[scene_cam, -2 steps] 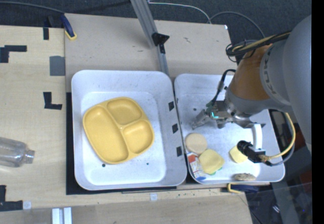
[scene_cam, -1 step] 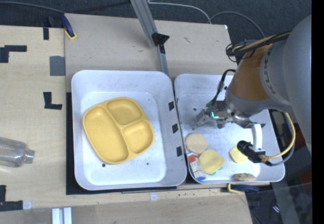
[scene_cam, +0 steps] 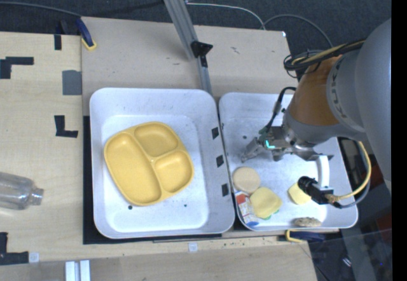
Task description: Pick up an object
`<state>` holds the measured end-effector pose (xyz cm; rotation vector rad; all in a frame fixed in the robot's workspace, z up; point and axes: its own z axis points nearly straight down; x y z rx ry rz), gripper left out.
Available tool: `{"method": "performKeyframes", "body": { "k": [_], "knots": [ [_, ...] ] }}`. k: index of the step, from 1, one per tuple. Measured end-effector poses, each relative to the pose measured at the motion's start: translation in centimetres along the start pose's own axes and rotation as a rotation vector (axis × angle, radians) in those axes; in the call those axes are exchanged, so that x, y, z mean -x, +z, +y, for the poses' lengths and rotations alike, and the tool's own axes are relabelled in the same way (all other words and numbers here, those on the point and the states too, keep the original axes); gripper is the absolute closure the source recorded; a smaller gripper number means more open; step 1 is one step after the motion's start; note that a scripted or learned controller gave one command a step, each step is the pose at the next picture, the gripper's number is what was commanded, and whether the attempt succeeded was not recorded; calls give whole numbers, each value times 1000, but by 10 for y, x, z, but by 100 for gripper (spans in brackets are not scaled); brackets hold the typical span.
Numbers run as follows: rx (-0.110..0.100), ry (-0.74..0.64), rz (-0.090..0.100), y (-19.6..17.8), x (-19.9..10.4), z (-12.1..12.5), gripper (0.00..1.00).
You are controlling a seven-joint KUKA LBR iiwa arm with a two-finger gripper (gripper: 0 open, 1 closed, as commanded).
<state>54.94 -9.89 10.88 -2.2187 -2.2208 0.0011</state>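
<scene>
Gripper above unlabelled round item

Two white bins; one yellow divided plate; one tan round disc; two yellow blocks; one small brownish piece; one clear bottle on surface.

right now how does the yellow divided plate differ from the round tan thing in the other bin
The yellow divided plate lies in the left bin and is far larger; the round tan piece lies in the right bin. The plate has three compartments; the tan piece is plain. Both lie flat.
</scene>
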Motion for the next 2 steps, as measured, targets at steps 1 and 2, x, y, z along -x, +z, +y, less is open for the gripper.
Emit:
{"method": "performKeyframes", "body": {
  "k": [1, 2],
  "knots": [
    [0, 0, 0, 0, 0, 0, 0],
    [0, 0, 0, 0, 0, 0, 0]
  ]
}}
